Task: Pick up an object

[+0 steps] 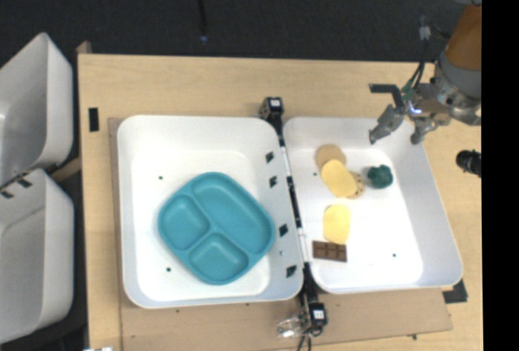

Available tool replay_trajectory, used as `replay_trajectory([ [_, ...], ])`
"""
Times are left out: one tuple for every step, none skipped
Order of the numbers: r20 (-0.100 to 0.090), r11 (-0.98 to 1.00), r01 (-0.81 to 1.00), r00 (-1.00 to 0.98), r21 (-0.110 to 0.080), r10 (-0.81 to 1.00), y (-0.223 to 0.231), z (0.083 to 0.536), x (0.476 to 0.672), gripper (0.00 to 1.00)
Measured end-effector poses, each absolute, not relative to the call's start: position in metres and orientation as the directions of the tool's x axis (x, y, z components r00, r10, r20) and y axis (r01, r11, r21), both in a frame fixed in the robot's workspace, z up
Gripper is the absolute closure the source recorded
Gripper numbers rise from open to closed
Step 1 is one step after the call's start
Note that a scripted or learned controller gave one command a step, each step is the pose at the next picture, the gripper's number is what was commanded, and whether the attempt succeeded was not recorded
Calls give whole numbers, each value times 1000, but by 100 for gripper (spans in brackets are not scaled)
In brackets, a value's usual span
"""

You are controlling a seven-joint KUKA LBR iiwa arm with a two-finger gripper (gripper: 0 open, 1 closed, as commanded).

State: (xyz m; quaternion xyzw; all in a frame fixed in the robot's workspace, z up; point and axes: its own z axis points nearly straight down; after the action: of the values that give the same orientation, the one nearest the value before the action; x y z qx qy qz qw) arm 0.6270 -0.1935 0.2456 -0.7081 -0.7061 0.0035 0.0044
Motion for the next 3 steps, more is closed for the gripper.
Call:
replay_trajectory([
  [-1, 0, 1000, 0, 2, 1000, -193, 254, 629, 0],
  [-2, 4, 1000, -4, -2, 1000, -190, 205, 638, 0],
  [-2, 1, 1000, -1, -2, 1000, -190, 143, 637, 0],
])
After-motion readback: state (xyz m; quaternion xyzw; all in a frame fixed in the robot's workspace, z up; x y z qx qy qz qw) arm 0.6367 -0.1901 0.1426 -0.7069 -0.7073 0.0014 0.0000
